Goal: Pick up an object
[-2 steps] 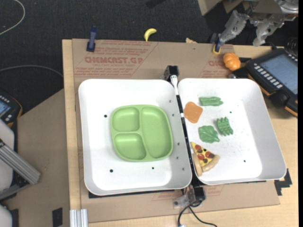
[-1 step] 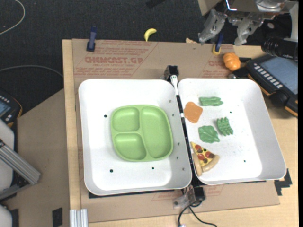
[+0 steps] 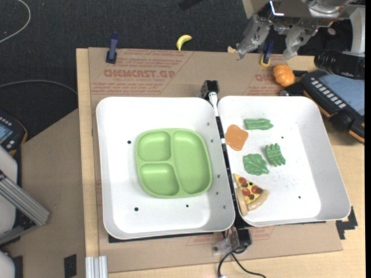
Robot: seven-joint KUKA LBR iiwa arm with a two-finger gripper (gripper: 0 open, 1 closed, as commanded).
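Here we see the gripper [image 3: 271, 41] hanging spread open and empty beyond the shallow white right-hand bin [image 3: 313, 201], probably parked; inside that bin, the flat orange toy slice [image 3: 236, 137] hugs the near-left wall.

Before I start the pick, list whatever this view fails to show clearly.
- Arm: cut off by the camera view's top edge above the hand, so its pose is unknown.
- Dark device right of the bins: cropped by the right edge.
- Pizza slice: its left side sits against the right bin's wall; contact cannot be told.
- Three green leafy pieces: too small to identify.
- Yellow piece beyond the board: too small to name.
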